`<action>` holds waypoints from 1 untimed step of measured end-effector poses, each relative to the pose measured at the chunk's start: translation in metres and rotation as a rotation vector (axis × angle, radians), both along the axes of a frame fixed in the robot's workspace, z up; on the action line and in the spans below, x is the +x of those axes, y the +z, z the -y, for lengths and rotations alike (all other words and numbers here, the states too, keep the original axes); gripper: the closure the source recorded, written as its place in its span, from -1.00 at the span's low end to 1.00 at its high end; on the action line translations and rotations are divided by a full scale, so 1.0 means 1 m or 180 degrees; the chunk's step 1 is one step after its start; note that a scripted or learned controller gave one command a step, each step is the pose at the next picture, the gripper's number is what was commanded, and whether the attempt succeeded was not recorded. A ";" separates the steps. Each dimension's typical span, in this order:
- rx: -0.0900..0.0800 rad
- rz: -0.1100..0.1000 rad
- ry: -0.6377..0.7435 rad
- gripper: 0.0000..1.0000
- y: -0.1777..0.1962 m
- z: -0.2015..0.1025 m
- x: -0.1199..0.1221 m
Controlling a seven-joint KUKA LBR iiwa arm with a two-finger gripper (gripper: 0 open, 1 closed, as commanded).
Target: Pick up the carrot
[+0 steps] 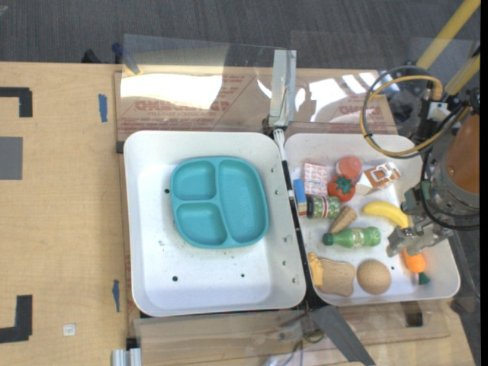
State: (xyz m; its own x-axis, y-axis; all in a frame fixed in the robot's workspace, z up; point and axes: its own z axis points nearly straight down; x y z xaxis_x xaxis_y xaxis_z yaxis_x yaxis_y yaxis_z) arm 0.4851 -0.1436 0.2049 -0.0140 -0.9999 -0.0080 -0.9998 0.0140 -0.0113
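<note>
No text, brand name or number can be read with confidence. Faint reddish lettering runs across the clear plastic sheet (179,101) lying on the tabletop (57,204), far to the upper left of the claw (409,240), but glare and blur leave the words illegible. A small carton (381,175) just above and left of the claw carries an orange and white printed panel, too small to read. A small jar (324,207) further left of the claw has a printed label band in red and white, also unreadable. A pale pink packet (316,178) beyond it shows no clear writing.
</note>
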 end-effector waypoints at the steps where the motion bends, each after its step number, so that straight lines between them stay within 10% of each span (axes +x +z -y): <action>1: -0.0017 -0.0014 0.0970 1.00 0.021 -0.060 0.016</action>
